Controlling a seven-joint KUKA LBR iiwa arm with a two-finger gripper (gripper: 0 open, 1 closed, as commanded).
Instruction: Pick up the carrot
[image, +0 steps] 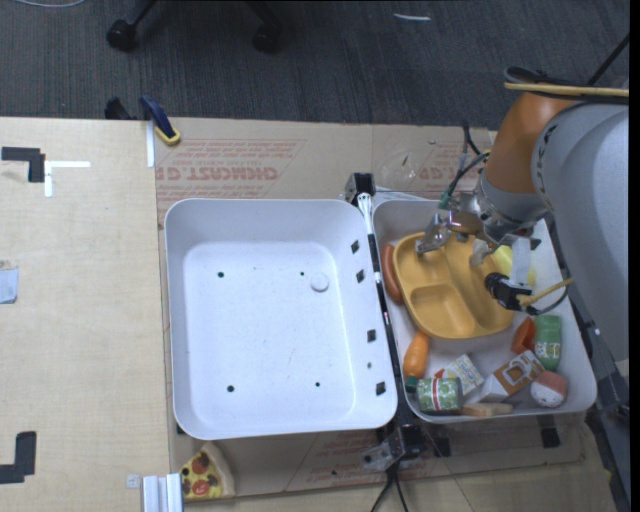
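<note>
The carrot (416, 352), a short orange piece, lies on the floor of the right bin (578, 392) near its left wall, just below the lower-left corner of a yellow divided dish (450, 300). My gripper (467, 252) hangs over the upper part of that dish, up and to the right of the carrot and well apart from it. Nothing can be seen held in it. The grey arm with its orange band (520, 135) comes down from the upper right and hides the bin's far right corner.
A reddish-brown sausage (390, 272) lies along the right bin's left wall above the carrot. A green can (437, 393), small cartons (515, 375), a green packet (548, 340) and a yellow item (500, 258) crowd that bin. The left bin (190, 300) holds a small white disc (319, 283).
</note>
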